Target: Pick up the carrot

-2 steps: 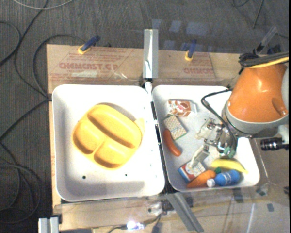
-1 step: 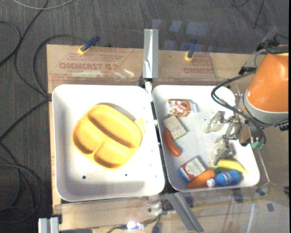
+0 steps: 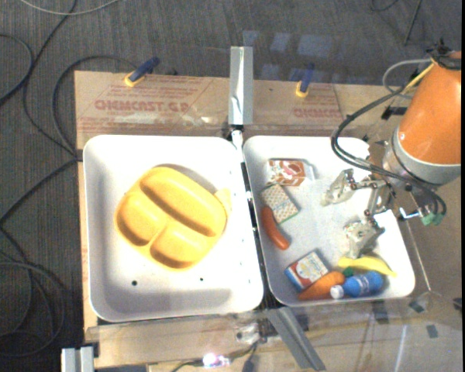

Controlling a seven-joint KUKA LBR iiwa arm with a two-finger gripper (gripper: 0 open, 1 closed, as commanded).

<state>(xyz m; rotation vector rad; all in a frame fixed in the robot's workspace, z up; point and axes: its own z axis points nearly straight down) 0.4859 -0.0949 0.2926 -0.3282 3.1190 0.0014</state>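
The carrot [image 3: 321,287] lies near the front wall of the right bin [image 3: 322,147], tilted, with its thick end pointing right and a little away. Its thick end is touching or almost touching a blue bottle with a white cap [image 3: 359,286], which lies on its side just to the right. A banana [image 3: 366,266] lies just behind the bottle. A small red and white carton [image 3: 306,270] sits just behind the carrot's thin end; its print is too small to read. Further left in the same bin lies a red sausage [image 3: 276,229], and behind it a patterned packet [image 3: 280,203] and a red and white box [image 3: 287,172], again not readable.

The gripper [image 3: 355,211] hangs above the right part of this bin, behind the banana and apart from the carrot. Its two metal fingers [image 3: 341,187] stand spread, with nothing between them. The orange band of the arm [image 3: 432,122] is at the far right.

The left bin [image 3: 101,170] holds a yellow divided plate [image 3: 172,216] with three compartments. Behind both bins lies a brown cardboard sheet [image 3: 147,107] with red printing, held by blue and yellow clamps [image 3: 141,71]; the letters look like "CHEMCAST", but I cannot read them for sure.
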